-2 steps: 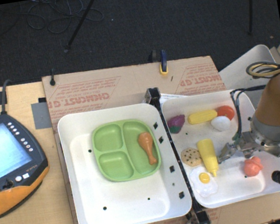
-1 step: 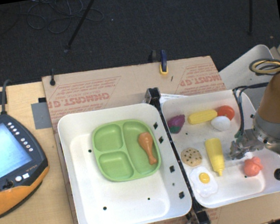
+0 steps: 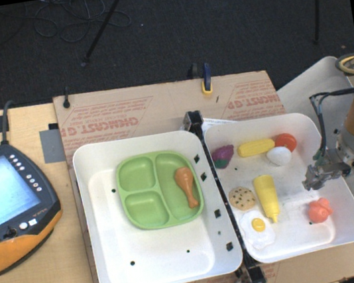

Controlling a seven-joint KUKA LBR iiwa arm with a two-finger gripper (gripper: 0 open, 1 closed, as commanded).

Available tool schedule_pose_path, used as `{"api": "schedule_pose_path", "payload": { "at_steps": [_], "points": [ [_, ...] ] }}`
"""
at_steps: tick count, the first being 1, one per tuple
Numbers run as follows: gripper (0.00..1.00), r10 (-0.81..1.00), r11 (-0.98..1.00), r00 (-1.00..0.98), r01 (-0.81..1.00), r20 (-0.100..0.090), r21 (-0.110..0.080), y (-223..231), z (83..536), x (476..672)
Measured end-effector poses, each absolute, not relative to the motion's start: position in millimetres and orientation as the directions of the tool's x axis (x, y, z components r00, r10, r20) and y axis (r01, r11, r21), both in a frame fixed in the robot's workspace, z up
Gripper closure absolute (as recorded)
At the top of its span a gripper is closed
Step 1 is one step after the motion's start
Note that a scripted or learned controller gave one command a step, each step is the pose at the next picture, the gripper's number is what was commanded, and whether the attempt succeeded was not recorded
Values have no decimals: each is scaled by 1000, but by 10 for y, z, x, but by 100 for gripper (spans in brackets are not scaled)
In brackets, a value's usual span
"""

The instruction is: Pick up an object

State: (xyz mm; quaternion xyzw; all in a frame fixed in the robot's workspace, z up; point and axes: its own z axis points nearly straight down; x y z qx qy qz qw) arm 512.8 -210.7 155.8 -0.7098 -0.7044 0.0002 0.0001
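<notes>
The arm reaches in over the right rim of the right bin [image 3: 329, 145], its orange band showing at the worktop's right edge, and the gripper [image 3: 316, 177] hangs low over the bin's right side, above bare white floor. Its dark fingers are too small and blurred against the wrist hardware to say whether they stand apart or together, and nothing can be made out between them. Just below the gripper, toward the bin's near right corner, lies a small pinkish-orange toy fruit [image 3: 319, 211], apart from it. To the gripper's upper left a white egg [image 3: 278, 156] touches a red tomato [image 3: 286, 142], with a yellow corn cob [image 3: 255, 148] just beside them and a purple toy vegetable [image 3: 223, 156] near the bin's far left corner. In the middle of the bin a yellow squeeze bottle [image 3: 268, 197] lies lengthwise, a chocolate-chip cookie [image 3: 241, 198] just to its left and a fried egg [image 3: 257, 227] at its near end. The left bin [image 3: 114, 249] carries a green divided plate [image 3: 147, 193], with a toy chicken drumstick [image 3: 187, 185] lying in its right compartment. A teach pendant [image 3: 10, 206] with a lit screen rests at the worktop's left edge.
</notes>
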Motion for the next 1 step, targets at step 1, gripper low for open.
{"api": "schedule_pose_path", "payload": {
  "at_steps": [1],
  "points": [
    [100, 1000, 0, 0, 1000, 0, 1, -2067, 1993, 5102]
  ]
}}
